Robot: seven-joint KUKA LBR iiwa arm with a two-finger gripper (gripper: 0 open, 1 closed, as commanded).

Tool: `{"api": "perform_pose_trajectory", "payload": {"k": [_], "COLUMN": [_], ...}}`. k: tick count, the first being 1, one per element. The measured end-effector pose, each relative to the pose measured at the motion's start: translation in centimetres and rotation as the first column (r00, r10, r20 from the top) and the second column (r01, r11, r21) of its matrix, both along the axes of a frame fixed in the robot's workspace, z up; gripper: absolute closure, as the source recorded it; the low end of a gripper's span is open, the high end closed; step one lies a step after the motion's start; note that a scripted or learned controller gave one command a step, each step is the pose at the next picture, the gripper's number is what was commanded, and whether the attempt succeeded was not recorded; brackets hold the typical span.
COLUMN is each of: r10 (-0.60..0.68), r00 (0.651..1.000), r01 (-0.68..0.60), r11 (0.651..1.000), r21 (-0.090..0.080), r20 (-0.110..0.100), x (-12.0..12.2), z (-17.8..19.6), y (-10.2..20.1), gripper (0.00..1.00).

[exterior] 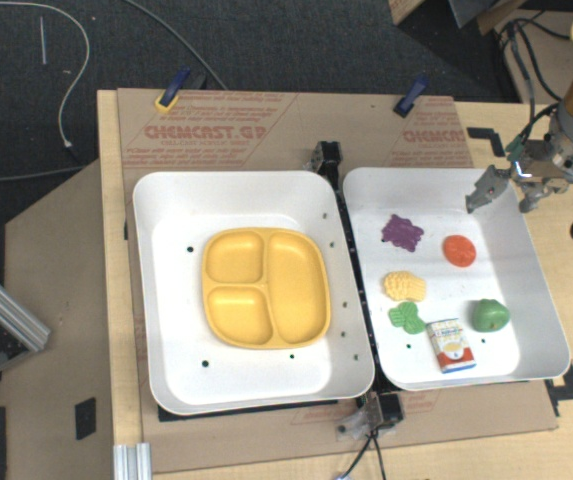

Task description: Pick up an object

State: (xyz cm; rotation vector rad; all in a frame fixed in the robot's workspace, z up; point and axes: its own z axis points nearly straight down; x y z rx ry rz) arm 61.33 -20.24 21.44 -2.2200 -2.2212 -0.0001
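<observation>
The right bin (526, 268) holds several small items: a purple piece (402, 232), a red-orange tomato (459, 251), a yellow corn piece (404, 287), a green leafy piece (406, 318), a green round fruit (489, 315) and a small red and white box (450, 345). My gripper (506, 190) hovers at the bin's upper right corner, above and to the right of the tomato. Its two fingers are spread apart with nothing between them.
The left bin (166, 268) carries a yellow three-compartment plate (266, 288). Both bins rest on a cardboard sheet (266, 128) held by blue clamps (173, 90). Cables lie on the dark floor at the back left.
</observation>
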Motion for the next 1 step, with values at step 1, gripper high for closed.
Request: {"api": "perform_pose_trajectory", "payload": {"k": [1], "r10": [0.0], "r00": [1.0], "r01": [0.0], "r11": [1.0], "r21": [0.001], "r20": [-0.004], "x": [0.41], "z": [-4.26], "y": [-0.09], "gripper": [0.0]}}
